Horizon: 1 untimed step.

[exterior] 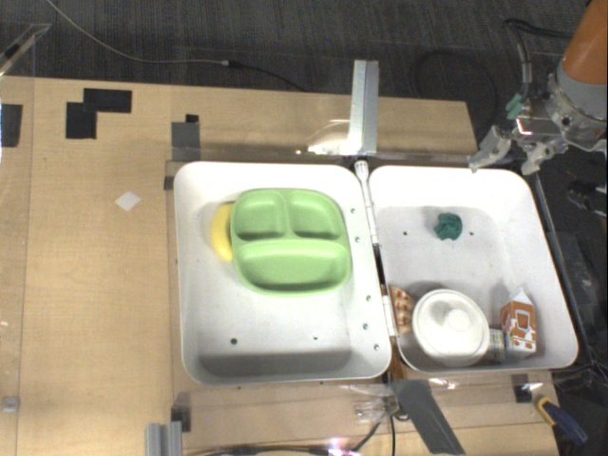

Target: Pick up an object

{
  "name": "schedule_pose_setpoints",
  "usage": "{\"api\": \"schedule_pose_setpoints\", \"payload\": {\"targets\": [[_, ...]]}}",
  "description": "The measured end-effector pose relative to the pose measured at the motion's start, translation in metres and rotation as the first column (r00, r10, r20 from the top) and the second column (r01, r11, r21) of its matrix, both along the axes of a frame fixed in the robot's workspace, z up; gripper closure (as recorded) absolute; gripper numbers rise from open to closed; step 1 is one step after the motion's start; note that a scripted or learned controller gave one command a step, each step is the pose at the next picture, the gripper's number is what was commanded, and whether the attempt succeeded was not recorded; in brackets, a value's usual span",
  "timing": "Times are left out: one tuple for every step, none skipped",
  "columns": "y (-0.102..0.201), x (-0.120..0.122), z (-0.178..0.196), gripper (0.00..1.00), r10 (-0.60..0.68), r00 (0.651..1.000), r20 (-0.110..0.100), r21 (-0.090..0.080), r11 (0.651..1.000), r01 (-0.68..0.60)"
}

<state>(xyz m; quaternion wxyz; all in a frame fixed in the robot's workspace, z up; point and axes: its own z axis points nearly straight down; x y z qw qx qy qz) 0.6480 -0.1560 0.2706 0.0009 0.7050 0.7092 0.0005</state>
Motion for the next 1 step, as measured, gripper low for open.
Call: {"api": "schedule_pose_setpoints", "payload": {"targets": [[0.0124, -0.0236, -0.1450, 0.00, 0.043, 0.999, -0.001, 0.000, 0.999, -0.043]]}}
